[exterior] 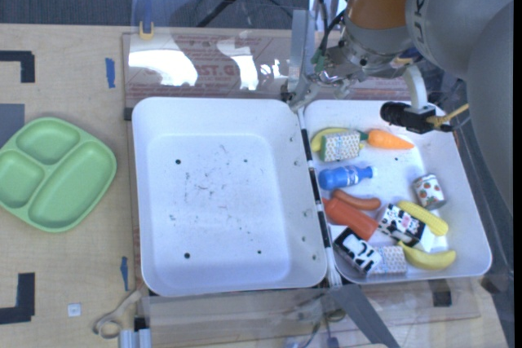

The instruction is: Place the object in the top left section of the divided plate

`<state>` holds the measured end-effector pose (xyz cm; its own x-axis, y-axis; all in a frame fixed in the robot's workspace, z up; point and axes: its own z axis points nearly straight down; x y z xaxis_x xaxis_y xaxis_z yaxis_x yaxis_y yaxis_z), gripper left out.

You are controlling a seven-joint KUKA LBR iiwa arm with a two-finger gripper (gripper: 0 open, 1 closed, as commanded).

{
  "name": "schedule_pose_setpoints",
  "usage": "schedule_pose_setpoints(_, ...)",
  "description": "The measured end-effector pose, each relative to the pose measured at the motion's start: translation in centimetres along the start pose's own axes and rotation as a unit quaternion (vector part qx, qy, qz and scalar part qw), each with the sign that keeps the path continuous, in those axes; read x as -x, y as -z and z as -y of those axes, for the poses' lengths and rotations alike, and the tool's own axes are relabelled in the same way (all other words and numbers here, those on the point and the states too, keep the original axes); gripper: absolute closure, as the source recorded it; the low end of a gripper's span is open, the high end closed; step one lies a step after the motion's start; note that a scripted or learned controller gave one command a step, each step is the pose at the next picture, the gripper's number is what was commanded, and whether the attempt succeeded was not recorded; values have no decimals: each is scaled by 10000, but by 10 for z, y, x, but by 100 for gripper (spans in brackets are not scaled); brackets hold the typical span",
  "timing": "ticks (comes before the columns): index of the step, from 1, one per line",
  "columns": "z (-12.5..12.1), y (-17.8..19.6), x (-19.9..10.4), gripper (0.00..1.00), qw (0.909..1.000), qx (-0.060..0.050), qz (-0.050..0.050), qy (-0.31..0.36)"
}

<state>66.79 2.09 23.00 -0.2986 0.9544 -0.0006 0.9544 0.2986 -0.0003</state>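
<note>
Pre-grasp step. Gripper [322, 77] above right bin's [469, 200] far corner (finger state: cannot tell). Toys below it; green divided plate [57, 173] far left. Next: descend, select one.

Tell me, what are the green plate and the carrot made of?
The green plate looks like smooth moulded plastic: one even colour, soft sheen, rounded dividers. The carrot looks like a plastic toy too, with a flat bright orange surface, though from this far it could be rubber.
</note>
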Motion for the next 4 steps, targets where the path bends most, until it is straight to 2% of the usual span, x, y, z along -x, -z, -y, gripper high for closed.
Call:
schedule_pose_setpoints(1, 43, -48, -55, 0, 9979, -15, -10, 652)
schedule_pose_setpoints(2, 10, 64, 8, 0, 9999, 1, 2, -140)
schedule_pose_setpoints(3, -13, -48, -68, 0, 9951, -21, -6, -989)
schedule_pose_setpoints(4, 79, -25, -94, 0, 9831, -32, -7, -1832)
